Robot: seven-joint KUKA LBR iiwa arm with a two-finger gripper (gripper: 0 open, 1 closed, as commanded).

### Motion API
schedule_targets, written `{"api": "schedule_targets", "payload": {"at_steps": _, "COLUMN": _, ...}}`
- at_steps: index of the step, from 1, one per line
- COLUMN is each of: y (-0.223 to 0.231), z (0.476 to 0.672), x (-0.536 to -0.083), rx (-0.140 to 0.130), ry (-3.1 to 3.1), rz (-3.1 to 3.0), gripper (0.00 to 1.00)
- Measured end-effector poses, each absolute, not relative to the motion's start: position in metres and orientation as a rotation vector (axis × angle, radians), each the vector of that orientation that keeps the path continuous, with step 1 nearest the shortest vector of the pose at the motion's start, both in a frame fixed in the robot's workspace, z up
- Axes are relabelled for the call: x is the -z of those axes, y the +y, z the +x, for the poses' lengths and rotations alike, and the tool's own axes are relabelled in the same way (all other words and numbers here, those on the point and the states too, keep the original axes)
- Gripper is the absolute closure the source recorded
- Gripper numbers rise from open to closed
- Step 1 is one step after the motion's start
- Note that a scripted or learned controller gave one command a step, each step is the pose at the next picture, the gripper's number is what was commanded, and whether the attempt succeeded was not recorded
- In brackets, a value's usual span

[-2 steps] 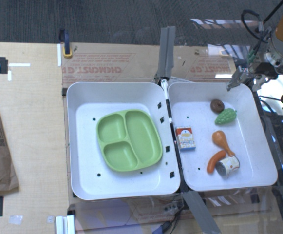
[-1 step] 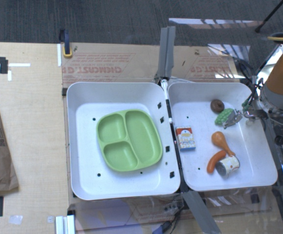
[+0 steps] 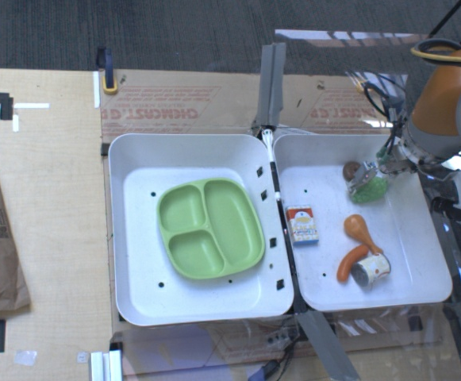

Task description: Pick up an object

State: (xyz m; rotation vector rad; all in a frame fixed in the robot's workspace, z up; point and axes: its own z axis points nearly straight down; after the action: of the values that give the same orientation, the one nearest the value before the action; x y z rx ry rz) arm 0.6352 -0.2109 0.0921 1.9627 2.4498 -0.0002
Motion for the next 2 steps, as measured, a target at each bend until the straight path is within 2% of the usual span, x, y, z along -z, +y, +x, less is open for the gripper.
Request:
{"api": "schedule_targets", "payload": {"at_steps": 1, "y": -0.211, "z": 0.635, "x": -0.092, "rx": 0.000, "ry": 2.450, "rz": 1.962, "gripper": 0.00}}
{"api": "schedule_targets", "payload": {"at_steps": 2, "y": -0.212, "z": 0.636, "x": -0.102, "rx": -0.001, "ry": 2.446, "rz": 1.962, "gripper": 1.00}}
